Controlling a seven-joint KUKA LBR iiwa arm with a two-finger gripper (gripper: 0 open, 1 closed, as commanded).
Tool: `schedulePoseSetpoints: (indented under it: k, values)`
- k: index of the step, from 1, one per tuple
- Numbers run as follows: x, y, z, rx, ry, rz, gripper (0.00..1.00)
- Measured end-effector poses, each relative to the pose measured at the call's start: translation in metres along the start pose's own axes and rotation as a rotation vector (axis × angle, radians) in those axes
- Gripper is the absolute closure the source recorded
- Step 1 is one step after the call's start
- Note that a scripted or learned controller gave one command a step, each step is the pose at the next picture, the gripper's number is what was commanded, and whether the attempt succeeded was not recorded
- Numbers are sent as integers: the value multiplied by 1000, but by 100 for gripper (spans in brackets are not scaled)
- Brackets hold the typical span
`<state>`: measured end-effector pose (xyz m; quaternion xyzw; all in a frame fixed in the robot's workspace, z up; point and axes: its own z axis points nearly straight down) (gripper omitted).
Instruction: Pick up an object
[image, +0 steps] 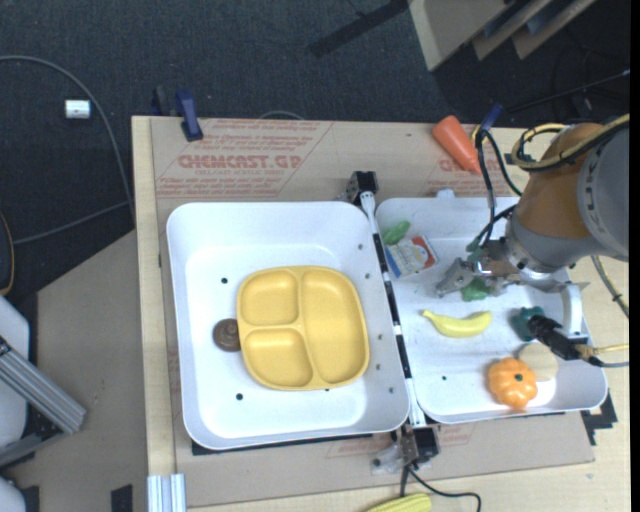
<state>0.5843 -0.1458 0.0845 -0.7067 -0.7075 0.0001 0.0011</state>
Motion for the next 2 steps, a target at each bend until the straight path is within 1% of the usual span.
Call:
schedulePoseSetpoints:
  k: [1, 2]
  values:
    - [-48, 32, -1, -4, -4, 1, 0]
    - [3, 9, 0, 0, 0, 1, 0]
